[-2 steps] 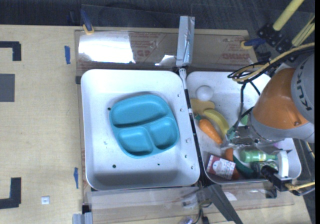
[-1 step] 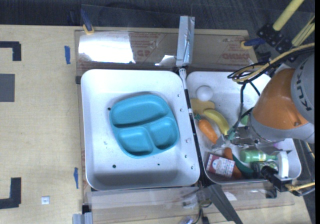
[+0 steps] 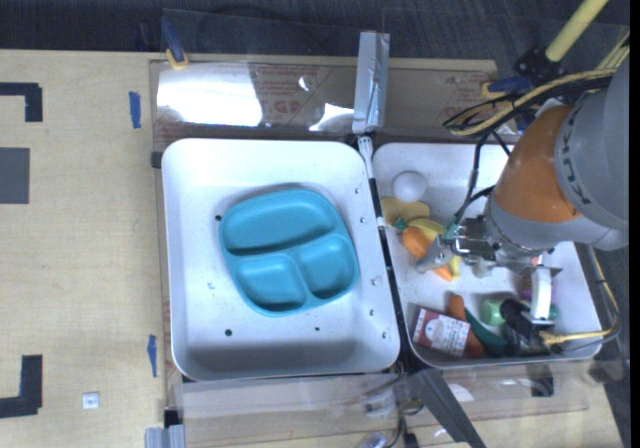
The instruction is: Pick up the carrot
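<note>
1. Bench point(image 3: 70, 236): pale wood top carrying two shallow white bins side by side.
2. Left bin point(image 3: 190, 186): holds one blue divided tray point(image 3: 288, 248), three compartments, lying flat near the bin's centre.
3. Right bin point(image 3: 590, 281): crowded with small items; the arm point(image 3: 560, 176) reaches in from the right, its orange band above the wrist.
4. Gripper point(image 3: 455, 246): low over the middle of the right bin, just beside the yellow and orange items. Grip state: cannot tell, tool tip too small and cluttered.
5. Red packet point(image 3: 442, 332): lies at the bin's near edge.
6. White ball point(image 3: 408, 183): at the bin's far left corner.
7. Yellow item point(image 3: 425, 229): below the ball, touching the orange pieces.
8. Carrot point(image 3: 414, 241): orange, left part of the right bin, just beside the gripper; exact outline unclear.
</note>
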{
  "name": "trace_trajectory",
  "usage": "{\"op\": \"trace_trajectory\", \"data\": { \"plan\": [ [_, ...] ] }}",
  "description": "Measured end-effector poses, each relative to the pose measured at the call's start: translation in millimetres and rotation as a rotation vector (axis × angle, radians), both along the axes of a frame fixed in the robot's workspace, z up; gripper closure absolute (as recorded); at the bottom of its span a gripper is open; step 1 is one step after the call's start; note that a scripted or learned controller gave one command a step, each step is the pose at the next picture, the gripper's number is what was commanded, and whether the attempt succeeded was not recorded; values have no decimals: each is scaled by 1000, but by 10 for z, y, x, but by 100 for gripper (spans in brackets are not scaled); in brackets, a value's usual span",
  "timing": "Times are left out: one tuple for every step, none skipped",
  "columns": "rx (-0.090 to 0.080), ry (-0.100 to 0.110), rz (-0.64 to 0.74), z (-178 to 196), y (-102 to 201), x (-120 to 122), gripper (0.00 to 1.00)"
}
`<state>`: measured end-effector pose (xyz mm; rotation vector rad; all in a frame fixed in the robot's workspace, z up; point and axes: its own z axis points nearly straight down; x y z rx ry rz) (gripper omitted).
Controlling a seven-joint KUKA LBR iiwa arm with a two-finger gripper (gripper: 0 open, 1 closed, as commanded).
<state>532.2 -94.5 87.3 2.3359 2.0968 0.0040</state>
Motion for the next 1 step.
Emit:
{"op": "trace_trajectory", "data": {
  "plan": [
    [-2, -5, 2, 114, 2, 17, 100]
  ]
}}
